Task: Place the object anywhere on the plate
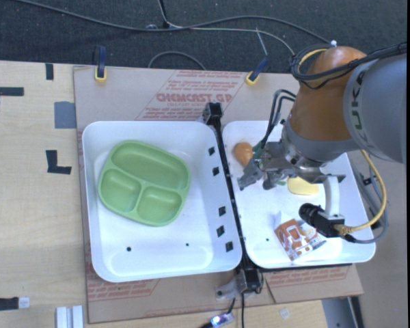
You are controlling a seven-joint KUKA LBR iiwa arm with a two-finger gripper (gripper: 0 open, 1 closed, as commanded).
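I count two white bins, one green plate (145,182) in the left bin (96,244), and three things in the right bin (359,255): an orange ball (241,152), a yellow piece (302,185), a patterned packet (297,236). My arm reaches in from the right, wrist bent down over the right bin. My pincer (257,177) is spread and pinches nothing; the orange ball lies just beside it, toward the divider.
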